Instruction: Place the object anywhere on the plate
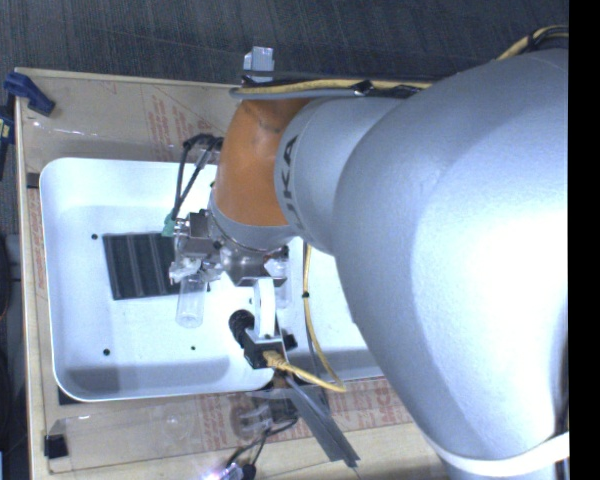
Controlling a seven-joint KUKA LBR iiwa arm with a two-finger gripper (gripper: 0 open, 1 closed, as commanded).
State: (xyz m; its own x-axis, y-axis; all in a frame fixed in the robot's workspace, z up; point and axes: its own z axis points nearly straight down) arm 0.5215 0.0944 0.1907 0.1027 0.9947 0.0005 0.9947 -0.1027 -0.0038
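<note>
**Hand low over left bin, beside dark plate**

The hand (192,286) hangs over the left bin (70,183); a clear, tube-like object (189,306) sits at its tip, though the grip is too blurred to judge. The dark ribbed plate (137,265) lies just left. The grey arm (430,238) covers the right bin. A blue clamp (27,92) grips the tabletop's (120,118) corner.

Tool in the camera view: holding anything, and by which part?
Cannot be told. The tool sits above the dark ribbed plate in the white bin; a clear cylinder juts from it, grip unclear.
</note>
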